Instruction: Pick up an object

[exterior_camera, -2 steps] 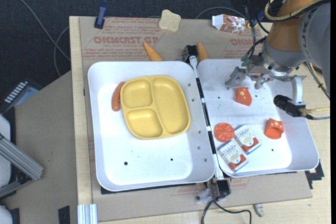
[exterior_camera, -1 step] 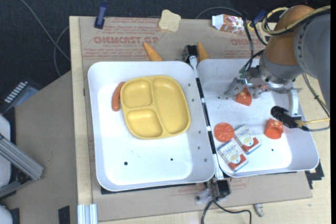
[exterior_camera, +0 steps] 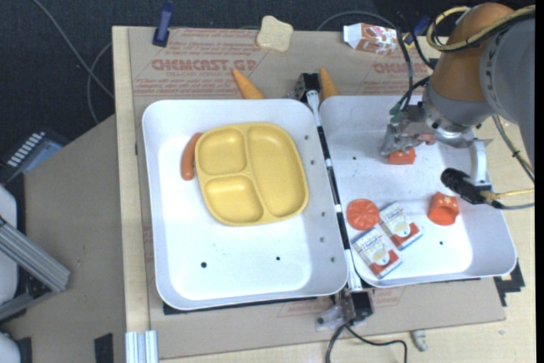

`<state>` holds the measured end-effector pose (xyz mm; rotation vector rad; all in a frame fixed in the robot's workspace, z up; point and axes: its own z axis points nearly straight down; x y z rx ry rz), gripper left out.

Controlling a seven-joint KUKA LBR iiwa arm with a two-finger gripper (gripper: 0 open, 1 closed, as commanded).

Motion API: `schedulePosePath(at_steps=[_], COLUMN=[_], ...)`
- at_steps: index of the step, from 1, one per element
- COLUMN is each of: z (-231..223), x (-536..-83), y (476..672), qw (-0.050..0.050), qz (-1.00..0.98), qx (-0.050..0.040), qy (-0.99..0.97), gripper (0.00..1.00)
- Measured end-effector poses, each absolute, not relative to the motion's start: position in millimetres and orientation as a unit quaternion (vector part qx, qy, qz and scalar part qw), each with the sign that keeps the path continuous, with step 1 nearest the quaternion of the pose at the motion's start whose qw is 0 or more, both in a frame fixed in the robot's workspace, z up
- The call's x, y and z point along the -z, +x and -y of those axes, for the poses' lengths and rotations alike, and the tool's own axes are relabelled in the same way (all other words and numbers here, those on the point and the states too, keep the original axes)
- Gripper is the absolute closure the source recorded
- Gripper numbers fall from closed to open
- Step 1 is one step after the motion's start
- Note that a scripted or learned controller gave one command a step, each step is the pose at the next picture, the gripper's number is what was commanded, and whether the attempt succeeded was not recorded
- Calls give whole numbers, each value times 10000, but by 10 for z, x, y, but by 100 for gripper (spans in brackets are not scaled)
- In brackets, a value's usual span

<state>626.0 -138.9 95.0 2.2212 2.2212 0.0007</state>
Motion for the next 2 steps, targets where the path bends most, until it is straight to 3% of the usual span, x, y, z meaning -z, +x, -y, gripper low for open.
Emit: schedulePosePath(at_steps=[1, 2], z=[1126, 457], x=[-1947, -1844], y=[6115, 6050], qw=[20, -15], qz=[-7077, -7075], qx=[-12, 3], qy=[7065, 7067], gripper=[100, 100])
